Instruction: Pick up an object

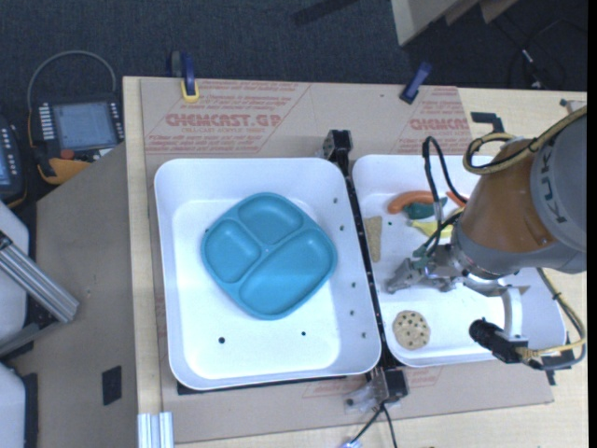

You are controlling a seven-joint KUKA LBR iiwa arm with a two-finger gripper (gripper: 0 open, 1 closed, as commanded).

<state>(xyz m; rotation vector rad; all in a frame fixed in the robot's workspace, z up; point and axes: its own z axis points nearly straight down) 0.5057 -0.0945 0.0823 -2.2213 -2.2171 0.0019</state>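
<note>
The right bin [448,347] holds a round cookie [410,328] near its front left corner, a tan wedge [374,236] along its left wall, and an orange carrot-like piece [411,201] with something green [422,212] beside it at the back. My gripper [408,276] hangs low over the middle of this bin, just behind the cookie and right of the tan wedge. Its metal fingers [397,280] point left toward the bin's left wall. The orange-banded wrist [499,213] covers much of the bin's right half.
The left bin [187,343] carries a blue three-compartment plate [270,253] in its middle. Black cables [438,171] loop over the back of the right bin. A black divider [359,241] runs between the bins. Clamps sit on the bench's far edge.
</note>
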